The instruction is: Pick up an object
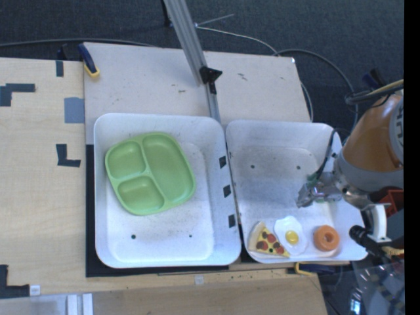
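1. Camera view: the gripper point(308, 195) hangs over the right bin point(275, 136); whether it is parted or closed, I cannot tell.
2. Just below it lie a fried egg point(289, 231), a donut point(326, 238) and a pizza slice point(268, 239).
3. Risk: these flat, crowded pieces near the bin wall could make a descent pinch nothing.
4. The pizza slice's long axis runs diagonally, its tip toward the bin's lower wall.
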Controlling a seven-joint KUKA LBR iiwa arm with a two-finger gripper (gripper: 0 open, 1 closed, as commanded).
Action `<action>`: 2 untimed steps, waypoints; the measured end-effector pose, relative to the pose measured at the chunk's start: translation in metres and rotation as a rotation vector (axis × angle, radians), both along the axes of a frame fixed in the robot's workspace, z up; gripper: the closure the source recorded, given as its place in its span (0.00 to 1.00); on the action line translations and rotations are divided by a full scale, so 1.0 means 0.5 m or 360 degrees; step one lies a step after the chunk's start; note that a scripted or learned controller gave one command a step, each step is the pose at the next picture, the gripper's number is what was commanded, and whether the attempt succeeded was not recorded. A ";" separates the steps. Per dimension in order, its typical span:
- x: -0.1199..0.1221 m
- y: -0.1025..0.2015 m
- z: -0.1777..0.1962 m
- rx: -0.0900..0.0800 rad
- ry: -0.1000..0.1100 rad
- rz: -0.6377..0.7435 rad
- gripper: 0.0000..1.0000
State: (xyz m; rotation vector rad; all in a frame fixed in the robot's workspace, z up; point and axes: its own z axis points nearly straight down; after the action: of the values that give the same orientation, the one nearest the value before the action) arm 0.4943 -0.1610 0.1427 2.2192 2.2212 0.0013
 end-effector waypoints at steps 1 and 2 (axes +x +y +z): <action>-0.003 0.000 0.084 0.0000 0.0000 0.0001 1.00; 0.009 -0.017 0.181 -0.0002 -0.0003 0.0000 1.00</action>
State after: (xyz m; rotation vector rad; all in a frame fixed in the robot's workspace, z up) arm 0.4989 -0.1694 0.2331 2.2177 2.2197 0.0020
